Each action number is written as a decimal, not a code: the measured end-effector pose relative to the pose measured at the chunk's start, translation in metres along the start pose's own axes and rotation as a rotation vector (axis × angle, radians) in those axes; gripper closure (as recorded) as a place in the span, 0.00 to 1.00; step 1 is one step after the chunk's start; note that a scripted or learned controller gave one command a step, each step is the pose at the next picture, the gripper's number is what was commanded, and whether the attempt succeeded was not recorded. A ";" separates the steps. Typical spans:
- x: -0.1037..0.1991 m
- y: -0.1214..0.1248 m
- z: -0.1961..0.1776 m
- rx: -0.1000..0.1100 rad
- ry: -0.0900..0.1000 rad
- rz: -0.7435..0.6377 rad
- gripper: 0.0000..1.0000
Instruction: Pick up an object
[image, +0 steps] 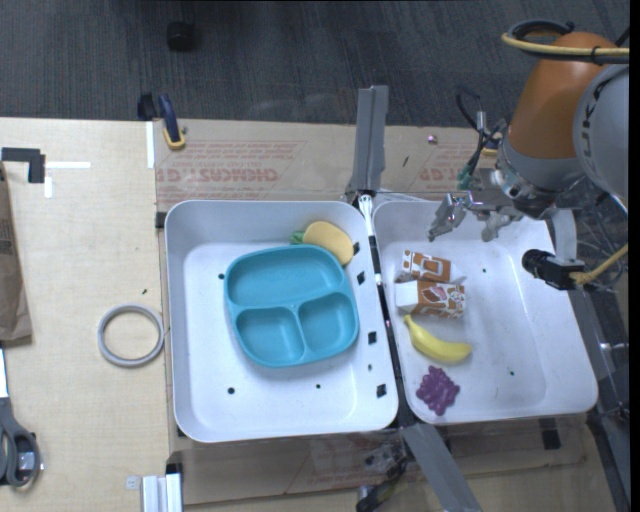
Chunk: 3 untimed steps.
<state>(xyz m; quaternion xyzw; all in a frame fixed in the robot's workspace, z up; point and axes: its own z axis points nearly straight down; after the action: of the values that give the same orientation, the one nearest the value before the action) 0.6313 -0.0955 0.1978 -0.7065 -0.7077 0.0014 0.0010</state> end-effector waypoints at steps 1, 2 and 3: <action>-0.003 -0.050 0.085 -0.022 0.001 -0.044 0.00; -0.030 -0.108 0.092 -0.037 -0.003 -0.080 0.00; -0.014 -0.142 0.093 -0.042 -0.007 -0.030 0.00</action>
<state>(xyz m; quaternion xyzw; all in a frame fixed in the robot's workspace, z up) 0.4891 -0.1095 0.1057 -0.6956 -0.7181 -0.0109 -0.0163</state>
